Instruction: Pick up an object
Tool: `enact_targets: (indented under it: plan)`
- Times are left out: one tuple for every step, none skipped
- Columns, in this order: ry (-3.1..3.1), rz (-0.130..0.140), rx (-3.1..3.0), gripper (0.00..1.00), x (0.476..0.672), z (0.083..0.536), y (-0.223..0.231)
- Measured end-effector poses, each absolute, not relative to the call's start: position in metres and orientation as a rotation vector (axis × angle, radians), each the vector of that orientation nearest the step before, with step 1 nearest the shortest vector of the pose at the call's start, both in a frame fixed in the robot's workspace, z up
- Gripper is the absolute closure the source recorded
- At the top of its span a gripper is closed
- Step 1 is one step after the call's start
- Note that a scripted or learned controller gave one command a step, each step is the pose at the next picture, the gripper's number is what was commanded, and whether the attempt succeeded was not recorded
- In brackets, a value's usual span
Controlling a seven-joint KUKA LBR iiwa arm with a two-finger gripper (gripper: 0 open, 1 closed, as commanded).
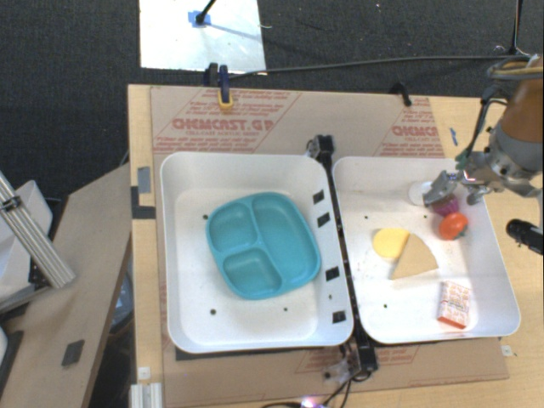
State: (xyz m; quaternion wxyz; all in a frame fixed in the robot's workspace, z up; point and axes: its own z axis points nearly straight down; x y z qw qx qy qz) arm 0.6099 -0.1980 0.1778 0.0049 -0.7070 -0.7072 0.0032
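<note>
In the right-hand bin (pixel 497 317), near its far right corner, the gripper (pixel 449 192) hangs low over the white floor, the grey arm (pixel 518 134) with its orange band reaching in from the right edge. Whether the gripper is parted or closed cannot be told — its tip is a small blur of grey metal with a purplish patch beneath it, and nothing can be clearly seen held in it. Just below and to the right of the tip lies a small red-orange tomato-like ball (pixel 454 224), near the gripper but seemingly resting on the bin floor. Toward the middle of the same bin a round yellow piece (pixel 389 243) sits touching a tan wedge (pixel 416 259), the wedge overlapping its lower right side. Nearer the front right corner lies a small red-and-white packet (pixel 455 303), well apart from the others. The left bin (pixel 183 253) holds a teal divided plate (pixel 263 244) with three compartments, lying roughly in its centre and slightly turned. The two bins sit side by side, joined along a dark strip with black clips (pixel 331 272), on a cardboard-covered surface (pixel 280 117) — a blue and yellow clamp (pixel 223 86) grips its far edge.
</note>
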Motion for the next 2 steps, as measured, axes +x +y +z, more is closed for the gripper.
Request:
enact_targets:
  plan:
    - [-2.226, -0.001, -2.219, 0.00, 0.613, 0.186, -0.197]
    - [-2.224, 0.002, -2.215, 0.00, 0.611, 0.126, -0.191]
